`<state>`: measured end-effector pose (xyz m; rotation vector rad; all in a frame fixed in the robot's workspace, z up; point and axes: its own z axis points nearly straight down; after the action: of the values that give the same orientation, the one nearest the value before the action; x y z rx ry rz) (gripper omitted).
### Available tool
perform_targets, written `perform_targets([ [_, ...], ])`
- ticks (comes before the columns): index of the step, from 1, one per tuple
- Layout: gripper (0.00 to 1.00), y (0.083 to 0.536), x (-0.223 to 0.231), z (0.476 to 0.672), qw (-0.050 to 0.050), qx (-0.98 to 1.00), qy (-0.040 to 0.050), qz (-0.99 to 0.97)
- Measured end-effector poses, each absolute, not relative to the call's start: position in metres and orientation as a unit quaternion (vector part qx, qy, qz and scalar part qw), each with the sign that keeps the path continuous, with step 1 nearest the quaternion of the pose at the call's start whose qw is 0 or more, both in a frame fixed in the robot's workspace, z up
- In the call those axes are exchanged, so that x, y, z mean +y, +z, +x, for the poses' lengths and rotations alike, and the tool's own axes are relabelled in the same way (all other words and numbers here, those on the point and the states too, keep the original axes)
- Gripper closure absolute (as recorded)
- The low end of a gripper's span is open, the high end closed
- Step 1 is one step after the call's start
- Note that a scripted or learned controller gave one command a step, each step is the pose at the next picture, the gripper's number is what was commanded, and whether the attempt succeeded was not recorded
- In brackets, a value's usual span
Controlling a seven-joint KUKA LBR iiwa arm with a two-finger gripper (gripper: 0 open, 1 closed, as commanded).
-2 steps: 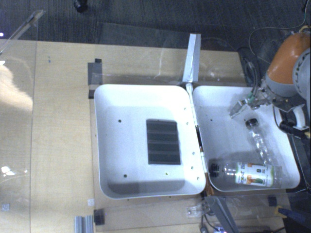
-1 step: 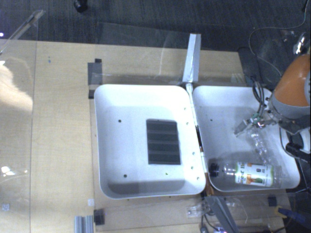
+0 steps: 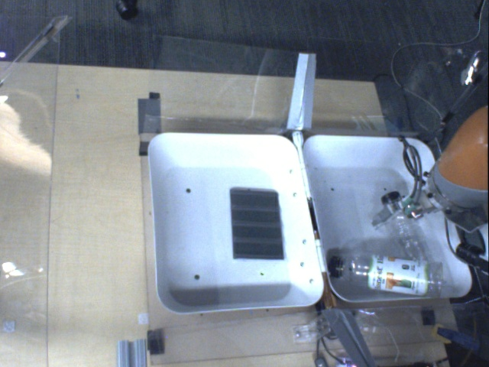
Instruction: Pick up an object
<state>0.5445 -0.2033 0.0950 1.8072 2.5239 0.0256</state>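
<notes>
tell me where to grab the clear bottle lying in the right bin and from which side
Grip the clear bottle across its labelled middle, coming straight down from above. It lies on its side along the near wall of the right bin, black cap pointing left, so fingers should close across its width. The near wall sits close, which may crowd one finger.

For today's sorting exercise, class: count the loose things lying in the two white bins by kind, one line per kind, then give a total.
Dark ribbed rectangular block, in the left bin: 1
Clear plastic bottle with a black cap and printed label, lying on its side in the right bin: 1
Total: 2
</notes>
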Motion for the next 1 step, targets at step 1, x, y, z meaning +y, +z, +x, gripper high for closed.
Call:
perform_targets([
  [1, 0.0, 0.1122, -0.2034, 0.5368, 0.021, 0.815, 0.0089, 0.579],
])
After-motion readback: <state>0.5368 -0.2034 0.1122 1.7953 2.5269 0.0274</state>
